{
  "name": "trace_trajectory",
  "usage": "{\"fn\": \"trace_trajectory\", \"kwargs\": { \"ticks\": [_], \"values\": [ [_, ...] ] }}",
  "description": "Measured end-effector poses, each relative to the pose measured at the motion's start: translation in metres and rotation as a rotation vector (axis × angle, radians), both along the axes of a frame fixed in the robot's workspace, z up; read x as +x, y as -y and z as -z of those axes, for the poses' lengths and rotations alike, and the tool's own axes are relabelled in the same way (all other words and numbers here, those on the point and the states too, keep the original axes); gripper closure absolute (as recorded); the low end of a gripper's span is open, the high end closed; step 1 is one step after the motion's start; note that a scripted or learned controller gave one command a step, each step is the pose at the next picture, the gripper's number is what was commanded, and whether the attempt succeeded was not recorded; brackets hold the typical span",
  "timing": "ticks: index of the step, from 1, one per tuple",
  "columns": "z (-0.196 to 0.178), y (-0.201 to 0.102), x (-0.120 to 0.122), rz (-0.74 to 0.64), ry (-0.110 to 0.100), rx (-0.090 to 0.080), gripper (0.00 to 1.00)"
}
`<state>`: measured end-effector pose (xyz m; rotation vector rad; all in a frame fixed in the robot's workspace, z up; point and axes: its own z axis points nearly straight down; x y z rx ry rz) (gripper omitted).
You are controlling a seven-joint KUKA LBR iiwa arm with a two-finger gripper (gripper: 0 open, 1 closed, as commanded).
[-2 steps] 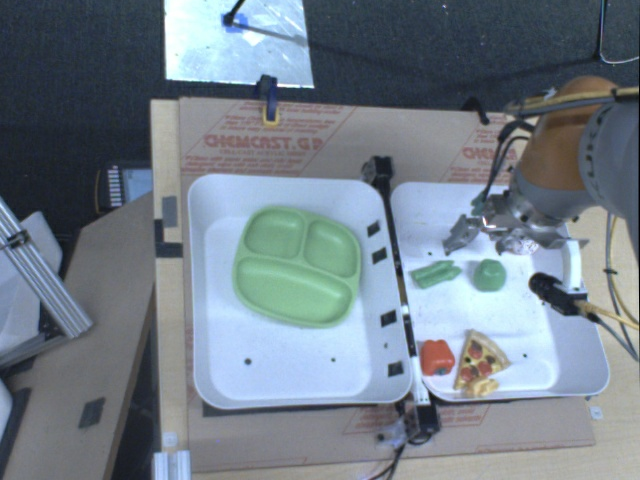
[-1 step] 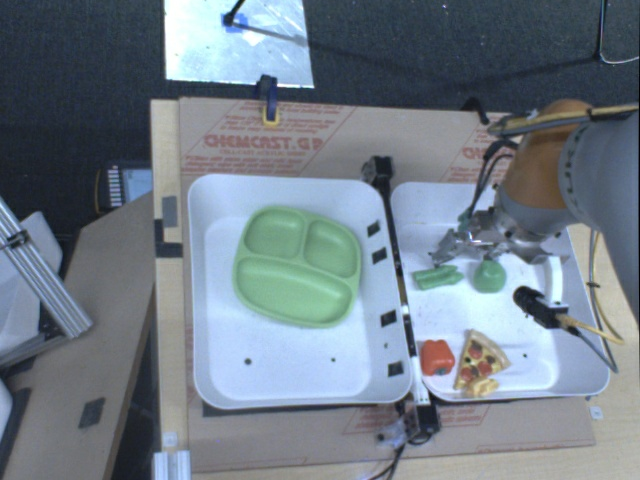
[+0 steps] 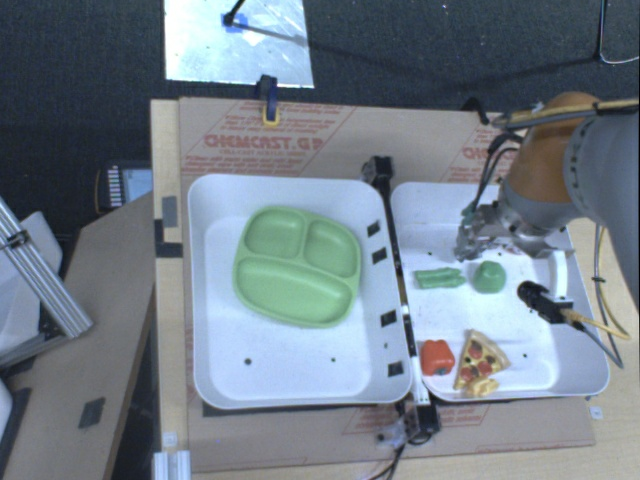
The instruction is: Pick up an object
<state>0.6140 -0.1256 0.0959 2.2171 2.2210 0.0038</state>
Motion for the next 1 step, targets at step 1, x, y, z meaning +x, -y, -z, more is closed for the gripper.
{"fn": "trace_trajectory", "kwargs": {
  "ticks": [1],
  "values": [
    [-0.061,0.0084,0.0021,0.002,0.002,-0.001,1.0]
  ]
}}
